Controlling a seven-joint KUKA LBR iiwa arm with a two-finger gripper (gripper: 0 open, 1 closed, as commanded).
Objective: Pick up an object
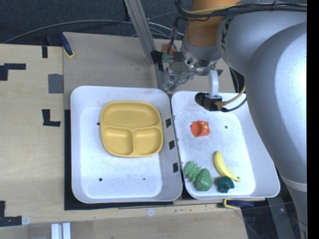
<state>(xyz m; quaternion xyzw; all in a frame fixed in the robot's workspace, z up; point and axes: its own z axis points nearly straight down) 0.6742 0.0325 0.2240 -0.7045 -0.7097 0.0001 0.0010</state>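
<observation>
The right bin [247, 133] holds a small red-orange piece [200, 128] near its middle. A yellow banana [224, 166] lies toward the front, beside a ridged green piece [191, 169], a smooth green piece [203, 179] and a dark teal piece [225, 184]. My gripper [171, 83] hangs over the back edge where the two bins meet, above and left of the red-orange piece. Nothing shows in its grasp.
A yellow divided plate [132, 128] lies in the left bin [79, 138]. A slanted metal post [142, 24] rises behind the bins. The arm's large grey body [279, 83] covers the right side. A black cable fitting [208, 101] hangs over the right bin's back.
</observation>
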